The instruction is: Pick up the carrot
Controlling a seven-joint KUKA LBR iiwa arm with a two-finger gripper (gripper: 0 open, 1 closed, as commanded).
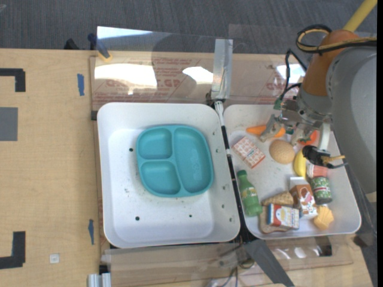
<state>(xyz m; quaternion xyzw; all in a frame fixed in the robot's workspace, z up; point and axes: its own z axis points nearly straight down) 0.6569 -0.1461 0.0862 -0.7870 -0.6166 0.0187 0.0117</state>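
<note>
Camera view
Arm [353, 94]: grey, orange band above the wrist; enters from the right, bends down over the far part of the right bin.
Gripper [280, 130]: low over the right bin's far half, pointing toward the carrot; finger state cannot be told, nothing visibly held.
Carrot [257, 130]: small orange piece lying on the right bin's floor, just left of the gripper, near the far wall.
Right bin [353, 223]: white, shallow, holding the toy foods.
Left bin [114, 178]: white, touching the right bin's left side.
Teal plate [175, 160]: three compartments, centred in the left bin.
Round bun [282, 152]: tan, just in front of the gripper.
Red-checked box [248, 152]: left of the bun, in front of the carrot.
Green bottle [248, 193]: lying along the right bin's left wall.
Banana [298, 166]: yellow, right of the bun.
Red can [321, 190]: in front of the banana.
</note>
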